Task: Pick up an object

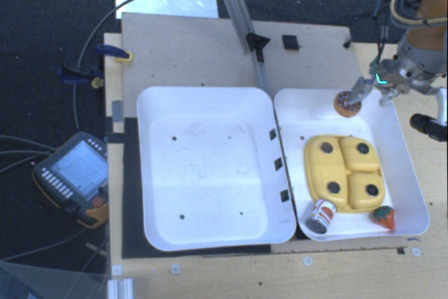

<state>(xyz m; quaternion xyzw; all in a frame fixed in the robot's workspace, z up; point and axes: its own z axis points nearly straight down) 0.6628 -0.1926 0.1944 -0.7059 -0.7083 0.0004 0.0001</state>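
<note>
My gripper (369, 96) hangs over the far edge of the right bin (406, 150), and its two fingers stand apart, so it is open with nothing between them. A small brown ring-shaped object (346, 105) lies in the bin's far corner, right at the tip of the left finger (358, 89); I cannot tell whether they touch. A yellow four-part moulded piece (344, 173) fills the bin's middle. At the near wall lie a small can on its side (321, 215) and a red-orange strawberry-like toy (383, 216).
The left bin (157, 150) sits beside the right one, joined by black clips (277, 163). A grey pole (234, 0) slants over the bench's back. A teach pendant (73, 175) and cables lie on the floor at left.
</note>
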